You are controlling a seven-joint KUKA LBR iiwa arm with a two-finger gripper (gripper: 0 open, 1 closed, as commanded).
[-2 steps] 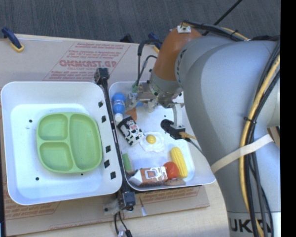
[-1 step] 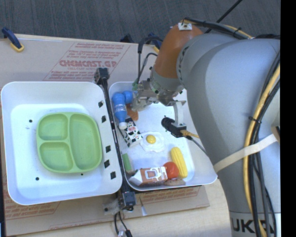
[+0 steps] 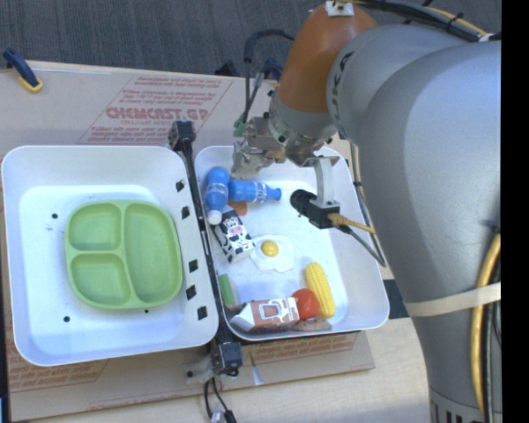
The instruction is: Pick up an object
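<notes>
Where bottle (image 3: pixel 232 189) lies, egg (image 3: pixel 271 252), corn (image 3: pixel 320 289) near

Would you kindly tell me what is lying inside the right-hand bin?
In the right bin: a blue bottle, a cow-patterned carton, a fried egg, corn, a tomato and a carton. The arm covers its far corner.

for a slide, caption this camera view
Arm's end effector poised above blue bottle in right bin; green tray in left bin.
</notes>
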